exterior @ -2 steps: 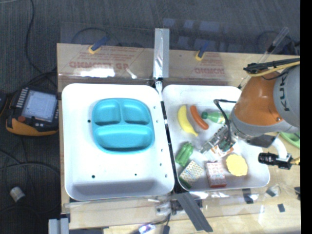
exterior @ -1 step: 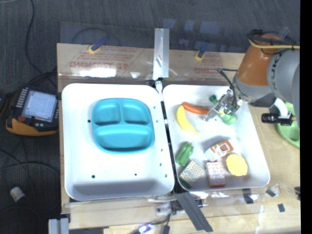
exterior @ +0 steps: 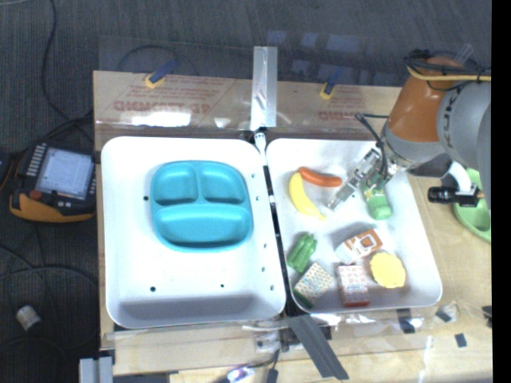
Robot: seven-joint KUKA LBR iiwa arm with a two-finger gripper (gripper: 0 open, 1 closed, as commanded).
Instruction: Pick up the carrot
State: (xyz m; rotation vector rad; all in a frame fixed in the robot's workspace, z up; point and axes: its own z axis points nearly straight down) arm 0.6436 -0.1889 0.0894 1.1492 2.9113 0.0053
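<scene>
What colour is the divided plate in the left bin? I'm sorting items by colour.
Light blue plate, clear in the camera view.

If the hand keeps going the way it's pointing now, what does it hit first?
Most likely the banana: the hand points down-left toward its lower end, with the carrot just above that line. Depth is hard to judge from overhead.

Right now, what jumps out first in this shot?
The big blue divided plate sits alone in the left bin. The right bin is crowded with toy food: a carrot beside a banana near the top, a yellow round piece lower right. The tool hangs just right of the carrot.
</scene>
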